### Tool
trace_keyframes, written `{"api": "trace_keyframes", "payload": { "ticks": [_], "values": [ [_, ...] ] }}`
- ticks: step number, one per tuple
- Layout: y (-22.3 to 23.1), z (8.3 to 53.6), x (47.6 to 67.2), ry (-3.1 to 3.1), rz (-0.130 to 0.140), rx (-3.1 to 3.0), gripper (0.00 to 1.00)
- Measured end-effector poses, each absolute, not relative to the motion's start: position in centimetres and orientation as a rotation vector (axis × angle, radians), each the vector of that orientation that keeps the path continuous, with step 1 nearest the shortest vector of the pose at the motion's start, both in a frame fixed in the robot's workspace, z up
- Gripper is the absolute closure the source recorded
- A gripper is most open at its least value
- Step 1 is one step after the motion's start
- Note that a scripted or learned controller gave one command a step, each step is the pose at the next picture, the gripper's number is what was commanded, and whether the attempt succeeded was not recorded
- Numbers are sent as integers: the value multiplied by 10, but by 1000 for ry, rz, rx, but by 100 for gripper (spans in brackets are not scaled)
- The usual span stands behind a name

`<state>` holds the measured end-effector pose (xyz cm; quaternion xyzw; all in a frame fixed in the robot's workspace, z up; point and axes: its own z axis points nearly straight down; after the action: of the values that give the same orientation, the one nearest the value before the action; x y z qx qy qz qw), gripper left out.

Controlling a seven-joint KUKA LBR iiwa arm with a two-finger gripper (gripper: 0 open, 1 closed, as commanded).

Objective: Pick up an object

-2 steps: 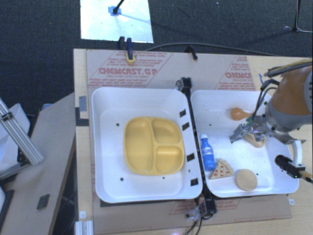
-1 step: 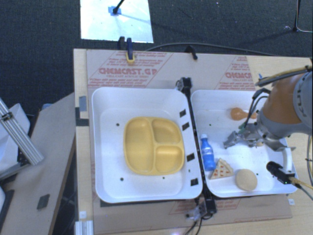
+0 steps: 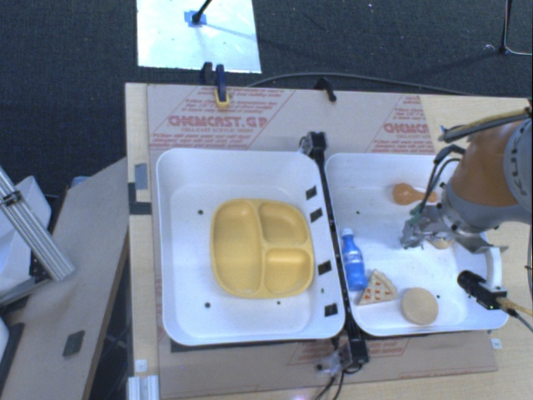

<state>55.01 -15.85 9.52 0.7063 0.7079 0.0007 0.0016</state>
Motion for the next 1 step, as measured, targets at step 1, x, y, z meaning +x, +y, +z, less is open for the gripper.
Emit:
{"api": "trace_keyframes", "payload": {
  "ticks": [1],
  "values": [
    [-166,145,558,2221,4,2214,100]
  ]
}}
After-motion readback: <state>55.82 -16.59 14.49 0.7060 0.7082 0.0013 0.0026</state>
